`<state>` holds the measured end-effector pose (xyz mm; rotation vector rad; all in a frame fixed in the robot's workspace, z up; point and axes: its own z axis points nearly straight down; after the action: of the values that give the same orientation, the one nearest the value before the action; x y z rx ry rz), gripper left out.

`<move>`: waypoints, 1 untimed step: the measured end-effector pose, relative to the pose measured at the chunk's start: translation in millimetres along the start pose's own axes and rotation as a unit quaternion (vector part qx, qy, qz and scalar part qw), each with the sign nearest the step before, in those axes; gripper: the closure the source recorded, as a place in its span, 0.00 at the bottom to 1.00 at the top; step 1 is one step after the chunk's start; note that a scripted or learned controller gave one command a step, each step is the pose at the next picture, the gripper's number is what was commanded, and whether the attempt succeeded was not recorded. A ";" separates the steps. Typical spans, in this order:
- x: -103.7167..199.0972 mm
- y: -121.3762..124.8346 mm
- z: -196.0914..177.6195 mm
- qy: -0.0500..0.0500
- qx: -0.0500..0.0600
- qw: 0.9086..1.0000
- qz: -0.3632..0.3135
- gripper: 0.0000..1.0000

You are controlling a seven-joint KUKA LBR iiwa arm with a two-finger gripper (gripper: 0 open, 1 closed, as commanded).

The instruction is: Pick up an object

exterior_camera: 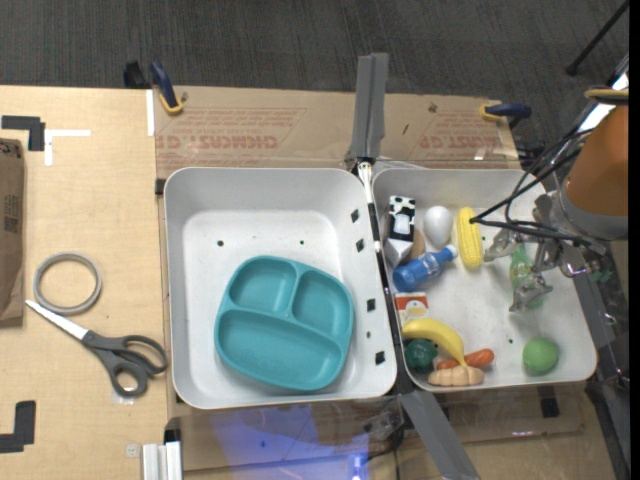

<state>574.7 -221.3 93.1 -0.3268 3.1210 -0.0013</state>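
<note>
Metal pincer (528, 290) hangs over smooth round green ball (540, 356).

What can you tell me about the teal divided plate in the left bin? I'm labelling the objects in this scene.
The teal divided plate looks like smooth moulded plastic, a rounded square with raised ridges splitting it into three compartments: one long one along the lower side and two smaller ones above. All three hold nothing. It lies flat and right way up, turned at an angle, on the floor of the left white bin, toward the near right corner.
</note>
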 end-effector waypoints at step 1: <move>-48.8 85.8 0.0 -0.001 0.000 1.000 0.029 0.00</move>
<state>604.7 -127.3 93.2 -0.2358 3.1270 -0.0003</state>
